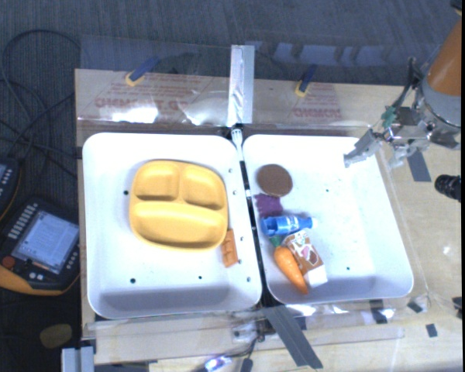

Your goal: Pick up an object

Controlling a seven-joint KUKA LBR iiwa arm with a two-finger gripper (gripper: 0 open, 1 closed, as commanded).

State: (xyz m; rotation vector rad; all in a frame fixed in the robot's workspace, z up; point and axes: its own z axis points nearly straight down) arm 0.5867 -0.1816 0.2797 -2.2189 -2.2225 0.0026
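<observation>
Pincer (362, 150) at right bin's (372, 231) far right rim; its state: cannot tell. Carrot (291, 269), carton (306, 257), blue bottle (285, 225), purple piece (268, 204), brown disc (275, 180) lie along bin's left side.

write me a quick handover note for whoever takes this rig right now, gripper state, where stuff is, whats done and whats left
Gripper: over the right bin's upper right corner, holding nothing; finger state unclear.
Right bin, along its left side: brown disc, purple piece, blue bottle, small carton, carrot.
Left bin: yellow divided plate, small orange piece at its lower right.
Done: nothing picked yet.
Left: move to an object, grasp, lift.
</observation>
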